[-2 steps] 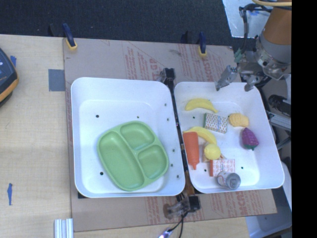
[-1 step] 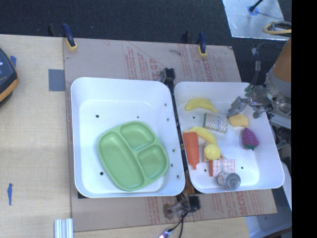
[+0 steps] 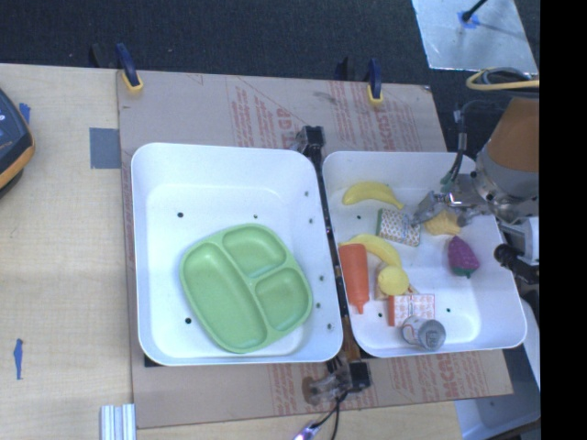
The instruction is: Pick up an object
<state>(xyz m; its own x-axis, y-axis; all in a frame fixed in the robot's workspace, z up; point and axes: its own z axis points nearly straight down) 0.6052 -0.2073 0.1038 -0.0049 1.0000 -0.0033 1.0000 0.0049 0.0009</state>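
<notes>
The gripper (image 3: 438,211) is lowered just right of the patterned packet (image 3: 398,228), above a yellow object (image 3: 444,224); claw state cannot be told. Packet judged light, crushable; edges are recommended for gripping.

The arm (image 3: 514,145) is cut off at the right, only its orange band and wrist housing showing. The gripper (image 3: 438,211) overlaps a yellow object (image 3: 444,225) in the right bin (image 3: 495,324); the object's identity and the contact cannot be determined. Print on the small patterned packet (image 3: 400,228) is too small to read. A dark device (image 3: 11,140) is cropped by the left edge. Lettering on the cardboard (image 3: 266,108) is illegible.
</notes>
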